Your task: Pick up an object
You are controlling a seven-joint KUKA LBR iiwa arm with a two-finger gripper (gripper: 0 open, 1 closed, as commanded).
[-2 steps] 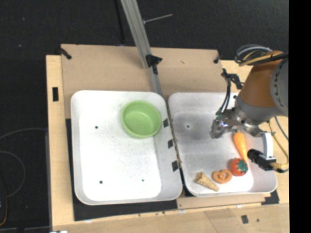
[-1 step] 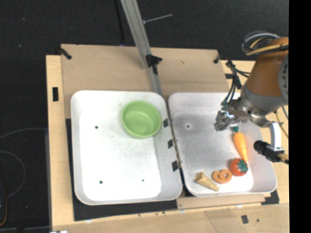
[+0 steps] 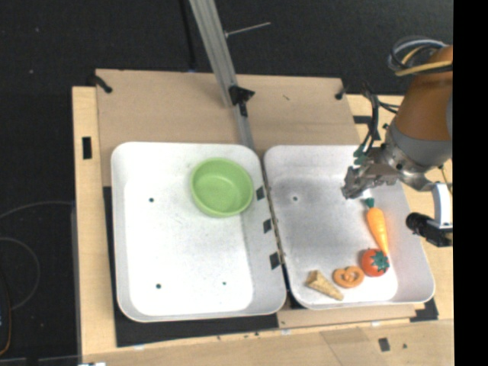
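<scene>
In the right bin (image 3: 320, 204) lie an orange carrot (image 3: 377, 229), a red tomato (image 3: 374, 262), an orange pretzel-shaped piece (image 3: 348, 277) and a tan wedge (image 3: 323, 284). My gripper (image 3: 357, 183) hangs over the bin's upper right part, just above the carrot's green top. I see nothing between its fingers, and how they stand is unclear. A green bowl (image 3: 222, 187) sits in the left bin (image 3: 168, 258) near its top right.
A slanted metal pole (image 3: 217, 52) runs from the top of the view down to the gap between the bins. The bins rest on a tan board (image 3: 191, 105). Cables and a black fitting (image 3: 427, 229) lie by the right edge.
</scene>
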